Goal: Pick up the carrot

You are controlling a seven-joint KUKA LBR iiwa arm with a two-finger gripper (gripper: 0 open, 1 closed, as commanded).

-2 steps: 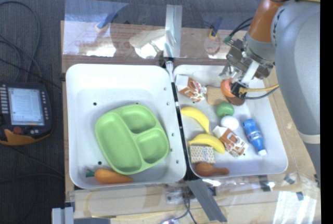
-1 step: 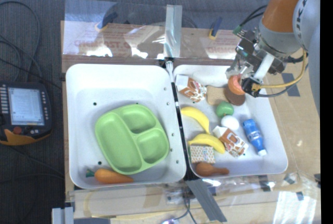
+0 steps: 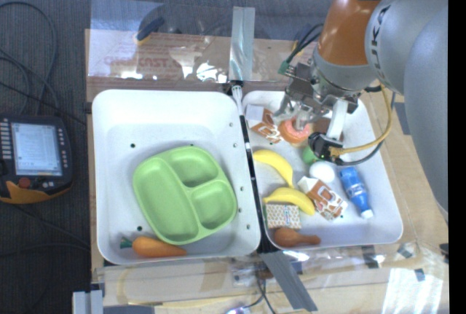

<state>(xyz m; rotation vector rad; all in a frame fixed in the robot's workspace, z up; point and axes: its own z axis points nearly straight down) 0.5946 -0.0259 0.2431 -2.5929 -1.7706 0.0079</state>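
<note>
My gripper [image 3: 304, 114] hangs low over the far end of the right bin [image 3: 386, 221], hovering above a cluster of toy food near a round orange-pink piece [image 3: 294, 132] and a small printed packet [image 3: 266, 127]; from this angle I cannot tell whether it is spread, pressed together or pinching anything. The carrot [image 3: 154, 248], orange with a green top, lies flat in the left bin [image 3: 116, 123] at its near edge, just beside the rim of the green divided plate [image 3: 186, 194] and well apart from me, on the other side of the wall between the two bins. Around me in the right bin lie two bananas [image 3: 275, 165], a white egg [image 3: 321, 172], a blue bottle [image 3: 354, 190], a wafer-like block [image 3: 282, 216] and a brownish sausage-shaped piece [image 3: 295, 237]. By my reckoning the job has not really begun: the carrot rests untouched, and what remains is the whole of it — crossing to the left bin, coming down over the carrot, closing on it and lifting it clear.
</note>
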